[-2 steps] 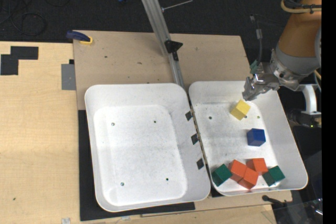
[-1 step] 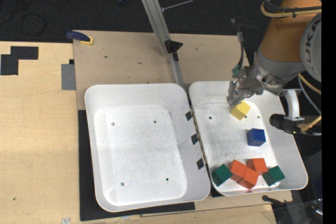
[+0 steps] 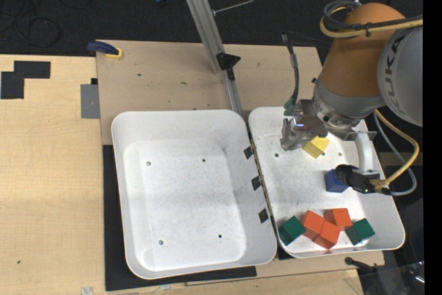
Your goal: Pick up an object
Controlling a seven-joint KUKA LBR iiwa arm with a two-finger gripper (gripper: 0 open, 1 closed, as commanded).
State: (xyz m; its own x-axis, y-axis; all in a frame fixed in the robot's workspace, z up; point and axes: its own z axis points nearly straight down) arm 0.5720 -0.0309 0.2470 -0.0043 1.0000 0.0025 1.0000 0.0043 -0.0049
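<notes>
Where the grey arm with its orange band reaches in from the right, its claw hangs low over the far part of the right white bin. Whether the claw is open or closed cannot be told from this slant, and nothing can be seen gripped in it. A yellow block lies on the bin floor just beside the claw, on its right and slightly nearer the camera, so close that touching or apart cannot be judged. Further toward the front, a blue block sits near the bin's right wall. Along the front edge lie a cluster of blocks: a green one at the left, two orange ones pressed together in the middle, and another green one at the right. The left white bin sits alongside on the worktop.
</notes>
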